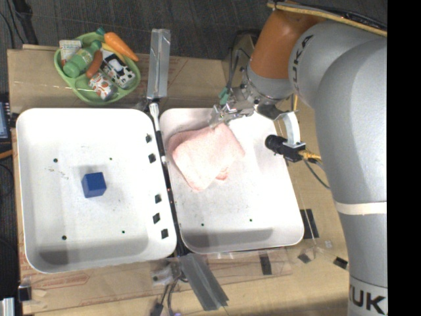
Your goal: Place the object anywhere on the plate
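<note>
Pink and soft, the cloth-like object (205, 155) lies in the right bin (276, 203), its long axis slanting from lower-left to upper-right, its upper-right corner touching the gripper (227, 110), whose grip on it I cannot tell from here.

"KUKA" lettering on grey arm (342, 110), partly cut off.

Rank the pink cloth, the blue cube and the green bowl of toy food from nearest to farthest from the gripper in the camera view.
1. Pink cloth: in the right bin, directly below-left of the gripper, its upper edge at the fingertips.
2. Green bowl of toy food: on the bench beyond the left bin's far corner.
3. Blue cube: in the left bin, slightly farther than the bowl.
</note>
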`<state>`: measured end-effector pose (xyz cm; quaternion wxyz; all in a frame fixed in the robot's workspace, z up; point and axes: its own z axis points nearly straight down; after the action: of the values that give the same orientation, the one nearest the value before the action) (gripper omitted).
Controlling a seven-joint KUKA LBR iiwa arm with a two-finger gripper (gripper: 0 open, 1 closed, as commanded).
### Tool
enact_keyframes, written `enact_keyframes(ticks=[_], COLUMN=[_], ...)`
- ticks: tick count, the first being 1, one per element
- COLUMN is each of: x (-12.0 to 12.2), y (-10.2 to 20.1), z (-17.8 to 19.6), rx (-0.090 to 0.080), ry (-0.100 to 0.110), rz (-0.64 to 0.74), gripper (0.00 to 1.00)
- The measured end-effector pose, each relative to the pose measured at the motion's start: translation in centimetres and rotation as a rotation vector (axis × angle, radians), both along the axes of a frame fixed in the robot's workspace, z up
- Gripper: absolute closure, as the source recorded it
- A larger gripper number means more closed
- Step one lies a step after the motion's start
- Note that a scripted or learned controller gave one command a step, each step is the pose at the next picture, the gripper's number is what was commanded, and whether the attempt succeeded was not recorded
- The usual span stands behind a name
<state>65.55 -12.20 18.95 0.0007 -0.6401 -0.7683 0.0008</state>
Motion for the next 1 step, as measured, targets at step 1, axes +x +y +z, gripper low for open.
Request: enact_keyframes(ticks=[1], x=[0.03], y=[0.09], z=[4.22], rx=[0.001], ry=[0.001], rz=[0.006], gripper=[1.00])
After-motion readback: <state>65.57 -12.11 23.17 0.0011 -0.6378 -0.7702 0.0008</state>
